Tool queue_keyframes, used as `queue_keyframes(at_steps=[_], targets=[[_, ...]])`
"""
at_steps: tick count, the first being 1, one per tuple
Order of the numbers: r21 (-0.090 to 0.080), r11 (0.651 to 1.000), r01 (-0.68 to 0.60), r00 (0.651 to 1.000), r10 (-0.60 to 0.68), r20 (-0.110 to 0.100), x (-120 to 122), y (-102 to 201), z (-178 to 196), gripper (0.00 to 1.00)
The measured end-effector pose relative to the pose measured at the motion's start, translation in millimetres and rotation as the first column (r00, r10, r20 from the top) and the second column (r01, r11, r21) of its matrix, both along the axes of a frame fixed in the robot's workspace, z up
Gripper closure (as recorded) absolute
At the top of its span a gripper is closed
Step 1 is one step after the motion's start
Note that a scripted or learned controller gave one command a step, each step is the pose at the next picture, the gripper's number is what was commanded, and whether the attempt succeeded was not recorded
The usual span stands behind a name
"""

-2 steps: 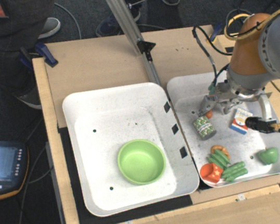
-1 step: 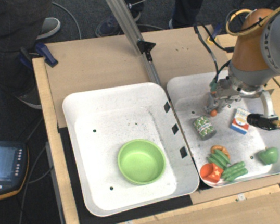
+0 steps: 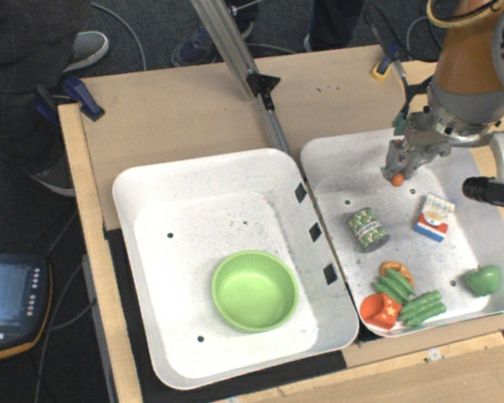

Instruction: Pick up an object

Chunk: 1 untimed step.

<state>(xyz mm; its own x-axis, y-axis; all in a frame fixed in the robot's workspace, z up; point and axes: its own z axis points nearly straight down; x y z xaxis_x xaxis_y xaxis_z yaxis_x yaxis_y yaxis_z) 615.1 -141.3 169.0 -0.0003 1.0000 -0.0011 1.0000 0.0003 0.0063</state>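
Note:
My gripper [image 3: 399, 171] hangs over the far middle of the right bin [image 3: 340, 158], coming in from the right. A small orange thing [image 3: 398, 179] shows right at its tip; whether it is gripped I cannot tell. Below it in the same bin lie a green patterned can [image 3: 366, 229] and a small white carton with red and blue sides [image 3: 435, 216]. At the near edge sit a cluster of toy vegetables [image 3: 398, 296] in orange, green and red, and a green rounded piece [image 3: 483, 280].
The left bin [image 3: 168, 209] holds a light green bowl [image 3: 254, 288] near its front. A slanted metal pole [image 3: 237, 46] crosses the bench top down to the gap between the bins. The bench surface [image 3: 172, 114] lies behind both bins.

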Motion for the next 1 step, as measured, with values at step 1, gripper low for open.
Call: queue_keyframes(at_steps=[1], targets=[[0.0, 1.0, 0.0, 1.0, 0.0, 0.0, 7.9, -1.7, 61.0, 1.0]])
